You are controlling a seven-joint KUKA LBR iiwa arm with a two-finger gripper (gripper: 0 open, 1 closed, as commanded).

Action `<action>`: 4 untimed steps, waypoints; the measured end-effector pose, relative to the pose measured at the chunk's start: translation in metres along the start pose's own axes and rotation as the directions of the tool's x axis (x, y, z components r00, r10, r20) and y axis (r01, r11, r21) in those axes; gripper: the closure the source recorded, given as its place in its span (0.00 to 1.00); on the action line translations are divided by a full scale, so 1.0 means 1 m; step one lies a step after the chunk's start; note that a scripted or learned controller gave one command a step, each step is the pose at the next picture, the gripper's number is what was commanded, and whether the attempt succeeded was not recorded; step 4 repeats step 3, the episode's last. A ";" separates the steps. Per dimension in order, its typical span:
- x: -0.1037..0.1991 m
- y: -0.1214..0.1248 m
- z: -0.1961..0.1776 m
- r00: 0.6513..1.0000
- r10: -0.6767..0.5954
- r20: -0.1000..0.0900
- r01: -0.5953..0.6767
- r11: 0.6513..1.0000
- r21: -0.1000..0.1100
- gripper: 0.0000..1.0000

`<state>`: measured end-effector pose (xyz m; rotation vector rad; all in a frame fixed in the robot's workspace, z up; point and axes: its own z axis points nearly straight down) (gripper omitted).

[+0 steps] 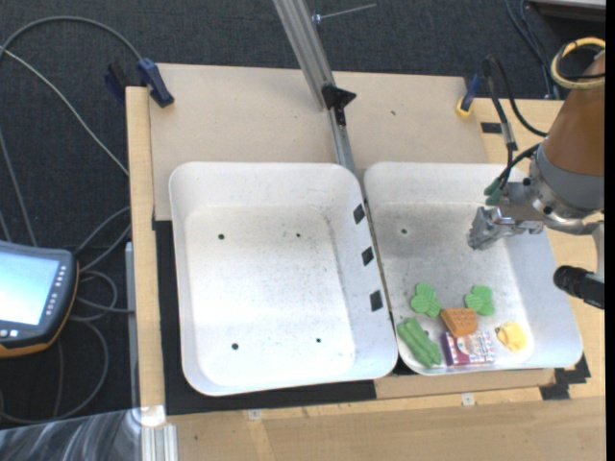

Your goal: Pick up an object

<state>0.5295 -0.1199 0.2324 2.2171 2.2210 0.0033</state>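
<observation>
Reaching in from the right, the grey arm with its orange band hangs over the right bin, its gripper low above the bare floor, nothing visibly held; how wide the jaws stand I cannot tell. Two white bins sit side by side, the left bin beside it. Clustered in the right bin's near corner, apart from the gripper: three green pieces, one printed packet with unreadable writing, one orange block, one yellow piece.

Left white bin, blue clamp, handheld tablet, metal pole
</observation>
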 end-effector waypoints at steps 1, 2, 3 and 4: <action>0.058 -0.001 -0.009 1.000 -0.006 -0.004 0.006 1.000 0.003 1.00; 0.104 -0.001 -0.011 1.000 -0.005 -0.004 0.005 1.000 0.004 1.00; 0.163 0.011 -0.015 1.000 -0.007 -0.004 0.007 1.000 0.002 1.00; 0.163 0.011 -0.015 1.000 -0.007 -0.004 0.007 1.000 0.002 1.00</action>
